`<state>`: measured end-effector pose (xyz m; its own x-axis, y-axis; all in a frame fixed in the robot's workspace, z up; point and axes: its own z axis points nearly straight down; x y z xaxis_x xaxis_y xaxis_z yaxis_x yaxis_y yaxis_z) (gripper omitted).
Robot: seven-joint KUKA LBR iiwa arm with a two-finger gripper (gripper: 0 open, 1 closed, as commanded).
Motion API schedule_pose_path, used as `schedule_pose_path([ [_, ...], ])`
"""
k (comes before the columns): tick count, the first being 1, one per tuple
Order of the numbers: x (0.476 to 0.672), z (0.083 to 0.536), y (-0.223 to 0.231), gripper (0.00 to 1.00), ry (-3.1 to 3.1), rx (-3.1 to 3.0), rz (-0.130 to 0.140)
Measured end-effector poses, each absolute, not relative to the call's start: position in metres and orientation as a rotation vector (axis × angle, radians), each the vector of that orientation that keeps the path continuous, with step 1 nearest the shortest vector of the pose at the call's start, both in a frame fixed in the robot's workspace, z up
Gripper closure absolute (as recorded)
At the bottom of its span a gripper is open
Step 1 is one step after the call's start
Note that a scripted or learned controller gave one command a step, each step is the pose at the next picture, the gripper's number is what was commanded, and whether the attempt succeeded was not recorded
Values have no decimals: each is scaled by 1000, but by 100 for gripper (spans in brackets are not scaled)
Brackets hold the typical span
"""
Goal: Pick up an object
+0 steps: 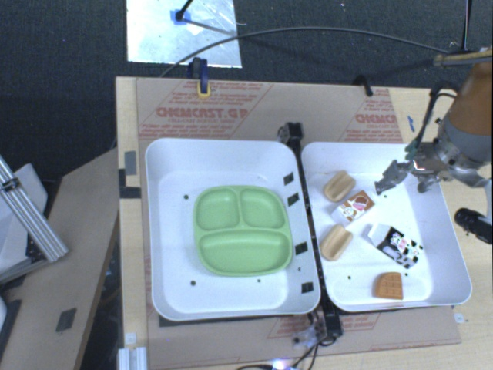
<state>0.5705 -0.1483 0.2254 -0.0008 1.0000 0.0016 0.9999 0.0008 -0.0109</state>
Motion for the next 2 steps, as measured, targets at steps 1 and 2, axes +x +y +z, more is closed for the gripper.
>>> schedule_pose_path([
  [1,573,233,-148,0,-2226,-2218,-1],
  [2,573,189,-154,0,-2222,-2221,1],
])
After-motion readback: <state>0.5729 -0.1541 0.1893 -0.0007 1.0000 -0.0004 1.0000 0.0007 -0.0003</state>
